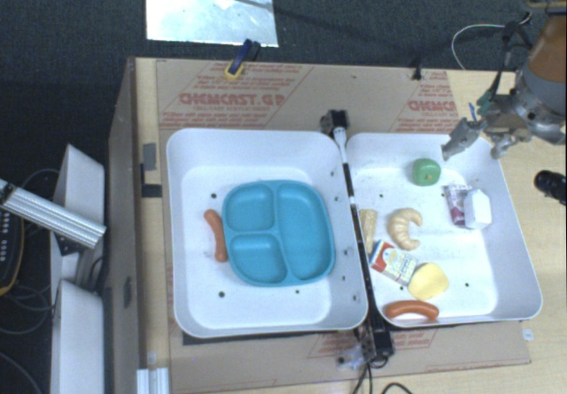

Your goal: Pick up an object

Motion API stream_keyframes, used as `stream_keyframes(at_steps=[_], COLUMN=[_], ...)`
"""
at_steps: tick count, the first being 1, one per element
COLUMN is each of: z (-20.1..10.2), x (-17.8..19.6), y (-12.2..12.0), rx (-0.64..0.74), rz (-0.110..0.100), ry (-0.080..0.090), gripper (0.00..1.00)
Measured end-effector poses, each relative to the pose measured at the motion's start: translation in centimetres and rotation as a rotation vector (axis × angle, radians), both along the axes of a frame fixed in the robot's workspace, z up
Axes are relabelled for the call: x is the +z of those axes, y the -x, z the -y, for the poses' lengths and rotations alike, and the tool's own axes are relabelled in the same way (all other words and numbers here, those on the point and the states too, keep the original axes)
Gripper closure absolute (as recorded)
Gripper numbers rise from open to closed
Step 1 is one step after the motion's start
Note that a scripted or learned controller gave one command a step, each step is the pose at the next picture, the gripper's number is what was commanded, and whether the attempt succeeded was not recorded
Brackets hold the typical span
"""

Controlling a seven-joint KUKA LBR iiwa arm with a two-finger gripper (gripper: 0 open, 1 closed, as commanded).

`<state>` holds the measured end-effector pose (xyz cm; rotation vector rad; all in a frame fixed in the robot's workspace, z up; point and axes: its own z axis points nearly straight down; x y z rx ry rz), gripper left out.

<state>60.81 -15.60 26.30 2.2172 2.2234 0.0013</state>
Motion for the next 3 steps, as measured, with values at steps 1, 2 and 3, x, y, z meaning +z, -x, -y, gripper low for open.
stream_keyframes(at_steps=[1, 2, 3], z=[-0.7, -2.5, -2.5], x=[-11.8, -17.9, -16.7], y=[-5.8, -6.0, -6.2], rx=[0.002, 0.002, 0.004], rz=[-0.003, -0.001, 0.003], ry=[-0.001, -0.001, 0.000], gripper=[0.00, 0.00, 1.00])
